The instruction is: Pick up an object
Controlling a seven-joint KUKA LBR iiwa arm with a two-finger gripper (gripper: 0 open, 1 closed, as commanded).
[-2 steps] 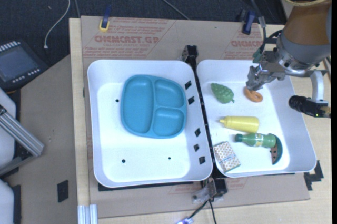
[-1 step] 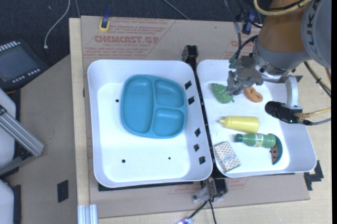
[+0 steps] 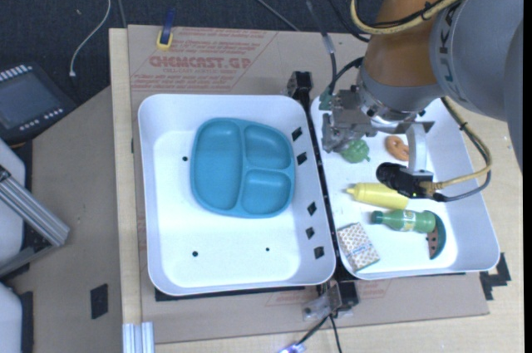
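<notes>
My gripper (image 3: 339,135) hangs low over the far left part of the right bin (image 3: 474,202), close to the wall between the two bins. A small green lumpy object (image 3: 357,150) lies right beside it, on its near right side; I cannot see whether it is touched. An orange piece (image 3: 397,147) sits just right of that. Nearer the front lie a yellow bottle (image 3: 378,193), a green bottle (image 3: 407,220), a checkered box (image 3: 357,246) and a teal and brown slice (image 3: 437,240).
The left bin (image 3: 166,227) holds a blue divided plate (image 3: 243,167) in its middle. The grey arm with its orange band (image 3: 416,2) covers the far right of the right bin. Cardboard (image 3: 208,52) lies behind the bins.
</notes>
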